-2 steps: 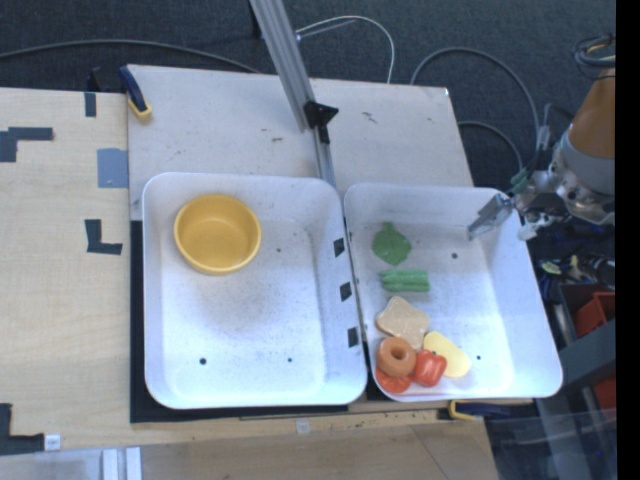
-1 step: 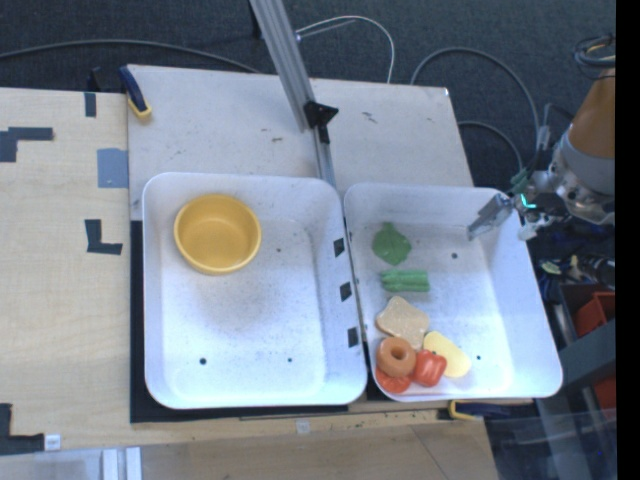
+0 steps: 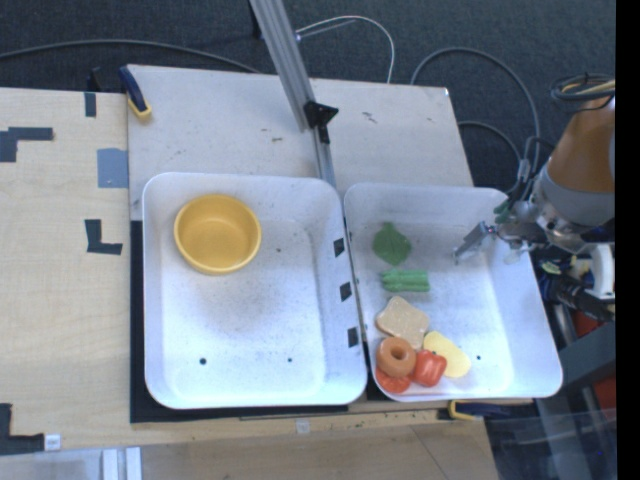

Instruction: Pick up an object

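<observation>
The right bin (image 3: 500, 368) holds several toy foods. A dark green leafy piece (image 3: 391, 243) lies near its left wall, with a green oblong piece (image 3: 405, 281) just below it. Nearer the front corner sit a tan bread slice (image 3: 402, 319), an orange ring (image 3: 397, 355), a red pepper-like piece (image 3: 429, 368) and a yellow piece (image 3: 449, 354), all bunched together. My gripper (image 3: 485, 246) hangs over the right bin's upper right part, well to the right of the green pieces. Nothing shows in its grasp.
A yellow bowl (image 3: 217, 232) stands in the upper left of the left bin (image 3: 250, 358). A grey pole (image 3: 285, 48) slants down to the ridge between the bins. Cables run behind the bench on the right.
</observation>
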Robot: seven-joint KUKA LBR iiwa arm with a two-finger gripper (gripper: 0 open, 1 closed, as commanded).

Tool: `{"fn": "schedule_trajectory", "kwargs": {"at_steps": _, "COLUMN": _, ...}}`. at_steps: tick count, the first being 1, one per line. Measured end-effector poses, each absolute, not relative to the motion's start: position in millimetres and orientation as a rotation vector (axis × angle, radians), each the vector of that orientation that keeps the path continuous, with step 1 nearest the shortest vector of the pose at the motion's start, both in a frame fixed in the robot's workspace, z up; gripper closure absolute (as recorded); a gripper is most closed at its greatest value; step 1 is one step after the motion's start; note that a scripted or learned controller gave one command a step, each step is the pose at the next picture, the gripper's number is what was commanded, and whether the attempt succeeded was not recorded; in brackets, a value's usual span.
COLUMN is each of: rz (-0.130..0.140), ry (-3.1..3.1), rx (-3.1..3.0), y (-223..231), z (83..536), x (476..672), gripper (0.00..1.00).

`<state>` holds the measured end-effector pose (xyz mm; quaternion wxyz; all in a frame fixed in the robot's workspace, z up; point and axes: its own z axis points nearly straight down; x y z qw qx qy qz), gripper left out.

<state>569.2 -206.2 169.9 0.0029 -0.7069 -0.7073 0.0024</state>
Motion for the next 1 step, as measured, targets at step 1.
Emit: {"fn": "schedule_trajectory", "kwargs": {"at_steps": 1, "rz": 0.007, "ry": -2.218, "rx": -2.216, "y": -206.5, "z": 109.0, "x": 559.4, "gripper": 0.00}}
